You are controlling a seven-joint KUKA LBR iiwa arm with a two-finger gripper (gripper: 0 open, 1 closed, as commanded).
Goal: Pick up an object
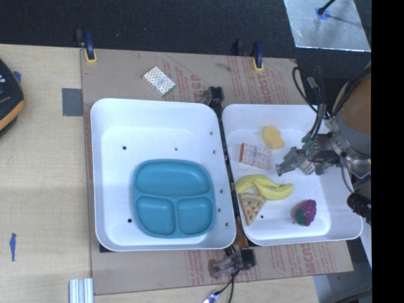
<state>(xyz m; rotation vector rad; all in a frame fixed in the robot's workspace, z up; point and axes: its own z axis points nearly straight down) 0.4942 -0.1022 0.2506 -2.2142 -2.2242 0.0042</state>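
The right bin [328,232] holds a yellow banana [264,187], a small yellow lump [273,137], a red and white packet [254,155], a waffle-patterned wedge [251,207] and a purple grape bunch [305,212]. My gripper [295,161] hangs over the right part of that bin, right of the packet and above the banana's right end. Its fingers point left and stand apart, with nothing between them.
The left bin [107,137] holds a blue divided tray [173,197]. A small patterned packet [158,80] lies on the cardboard behind the bins. Clamps [89,48] pin the cardboard's far edge. A yellow and black device [9,100] sits at the far left.
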